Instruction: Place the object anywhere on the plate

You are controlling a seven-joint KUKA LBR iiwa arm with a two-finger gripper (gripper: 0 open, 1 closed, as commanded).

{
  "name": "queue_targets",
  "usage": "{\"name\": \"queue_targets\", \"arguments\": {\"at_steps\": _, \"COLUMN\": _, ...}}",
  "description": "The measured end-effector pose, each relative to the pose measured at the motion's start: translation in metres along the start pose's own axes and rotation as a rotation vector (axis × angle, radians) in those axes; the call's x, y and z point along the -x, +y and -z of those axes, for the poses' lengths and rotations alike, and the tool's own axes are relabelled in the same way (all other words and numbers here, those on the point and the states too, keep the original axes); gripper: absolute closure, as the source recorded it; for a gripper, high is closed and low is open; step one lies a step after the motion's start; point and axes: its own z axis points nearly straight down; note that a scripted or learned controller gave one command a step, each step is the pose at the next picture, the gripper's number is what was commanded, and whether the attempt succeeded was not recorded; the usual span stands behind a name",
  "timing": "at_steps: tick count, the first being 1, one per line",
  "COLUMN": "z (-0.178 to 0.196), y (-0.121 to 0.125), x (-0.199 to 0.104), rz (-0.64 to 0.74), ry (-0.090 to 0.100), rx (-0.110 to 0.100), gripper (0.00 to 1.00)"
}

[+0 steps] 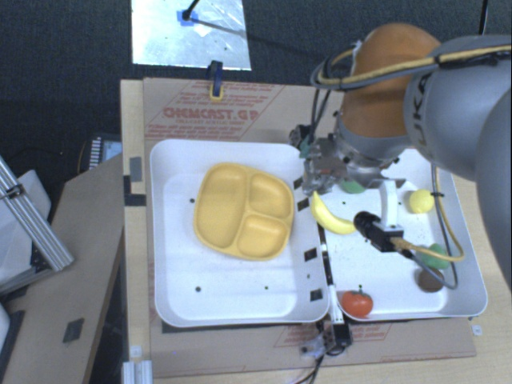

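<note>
Right bin (468, 294) holds banana (332, 217) just below the fingers (314, 184)

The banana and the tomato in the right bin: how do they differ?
The banana is yellow, long and curved; the tomato is red and round with a green stem. The banana lies close under the arm's wrist, near the bins' shared wall; the tomato sits apart at the right bin's front edge. Both lie in that bin, off the yellow plate.
</note>
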Motion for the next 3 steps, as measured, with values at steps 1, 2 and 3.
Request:
{"name": "queue_targets", "arguments": {"at_steps": 1, "z": -0.012, "y": -0.013, "x": -0.052, "rz": 0.001, "ry": 0.001, "rx": 0.0, "gripper": 1.0}}
{"name": "queue_targets", "arguments": {"at_steps": 2, "z": -0.005, "y": -0.035, "x": -0.099, "rz": 0.002, "ry": 0.001, "rx": 0.0, "gripper": 1.0}}
{"name": "queue_targets", "arguments": {"at_steps": 3, "z": -0.007, "y": -0.058, "x": -0.148, "rz": 0.003, "ry": 0.001, "rx": -0.002, "gripper": 1.0}}
